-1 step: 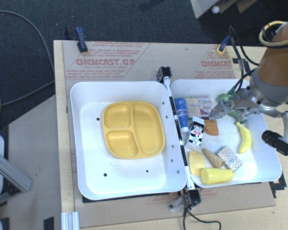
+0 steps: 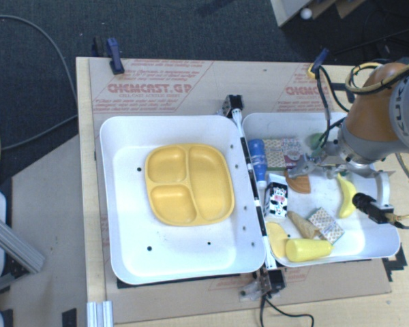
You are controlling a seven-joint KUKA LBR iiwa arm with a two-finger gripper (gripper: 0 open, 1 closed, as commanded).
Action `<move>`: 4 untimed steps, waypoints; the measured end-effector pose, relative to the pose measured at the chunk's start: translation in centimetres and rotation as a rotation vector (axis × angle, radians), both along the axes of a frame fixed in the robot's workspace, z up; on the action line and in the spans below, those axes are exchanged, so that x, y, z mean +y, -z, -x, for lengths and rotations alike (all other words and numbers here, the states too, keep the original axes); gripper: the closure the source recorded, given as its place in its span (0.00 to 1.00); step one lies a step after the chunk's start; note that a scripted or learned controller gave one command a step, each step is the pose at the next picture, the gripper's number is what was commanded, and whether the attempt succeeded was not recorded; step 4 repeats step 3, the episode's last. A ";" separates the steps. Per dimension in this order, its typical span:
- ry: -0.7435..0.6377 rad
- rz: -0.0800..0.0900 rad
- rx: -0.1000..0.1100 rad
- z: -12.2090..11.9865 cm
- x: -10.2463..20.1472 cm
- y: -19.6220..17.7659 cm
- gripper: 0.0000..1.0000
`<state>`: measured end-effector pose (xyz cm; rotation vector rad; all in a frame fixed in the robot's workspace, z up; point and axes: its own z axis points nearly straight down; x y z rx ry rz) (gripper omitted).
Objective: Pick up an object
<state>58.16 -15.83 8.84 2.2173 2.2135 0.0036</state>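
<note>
Camera view has the gripper low in the right bin, whether parted or closed I cannot tell. Just beneath its tip lies a brown flat piece, probably light, stiff and thin; pinching its edges looks best.

Yellow divided plate in left bin

My arm runs off the right edge and hides the right bin's far corner; my fingers are too small to tell.
</note>
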 end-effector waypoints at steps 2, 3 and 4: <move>-0.003 -0.004 -0.001 -8.8 1.3 -0.1 0.00; -0.005 -0.003 0.000 -8.8 1.2 -1.2 1.00; -0.005 -0.003 0.000 -8.8 1.2 -1.2 1.00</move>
